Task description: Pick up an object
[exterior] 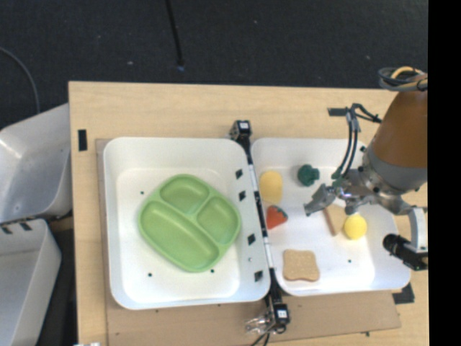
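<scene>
The right bin [364, 283] holds several small objects: a yellow lump [271, 184], a dark green piece [308, 174], a red piece [276, 216], a slice of toast [300, 265], a yellow ball [354, 227] and a tan stick [330, 220]. My gripper [333, 205] hangs over the middle of this bin, just above the stick's upper end and up-left of the ball. It stands open, with one finger on each side of the stick, and holds nothing.
The left bin [122, 280] carries a light green divided plate [189, 222]. A black-clipped divider [253, 215] runs between the bins. The arm's orange and grey body [403, 143] covers the right bin's far right side.
</scene>
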Controlling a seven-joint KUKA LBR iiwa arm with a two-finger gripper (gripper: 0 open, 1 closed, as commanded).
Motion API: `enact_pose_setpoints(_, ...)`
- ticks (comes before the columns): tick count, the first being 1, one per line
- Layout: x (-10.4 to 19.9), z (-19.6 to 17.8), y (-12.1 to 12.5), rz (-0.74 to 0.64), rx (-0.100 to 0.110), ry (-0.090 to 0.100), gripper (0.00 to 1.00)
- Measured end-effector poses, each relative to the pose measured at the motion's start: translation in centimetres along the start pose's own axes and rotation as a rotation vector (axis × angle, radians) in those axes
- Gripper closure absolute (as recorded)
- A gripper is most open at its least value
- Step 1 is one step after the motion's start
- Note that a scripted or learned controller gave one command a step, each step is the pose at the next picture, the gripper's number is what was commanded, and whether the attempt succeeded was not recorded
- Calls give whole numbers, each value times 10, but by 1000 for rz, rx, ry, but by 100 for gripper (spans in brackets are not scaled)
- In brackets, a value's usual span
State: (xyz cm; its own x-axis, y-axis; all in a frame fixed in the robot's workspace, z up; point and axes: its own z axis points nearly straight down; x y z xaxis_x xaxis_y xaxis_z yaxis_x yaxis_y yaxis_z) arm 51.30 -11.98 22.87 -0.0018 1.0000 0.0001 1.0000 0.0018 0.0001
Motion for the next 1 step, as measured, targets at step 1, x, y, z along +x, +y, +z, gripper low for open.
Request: enact_pose_setpoints(1, -10, 47, -1, 3, 4, -1, 0)
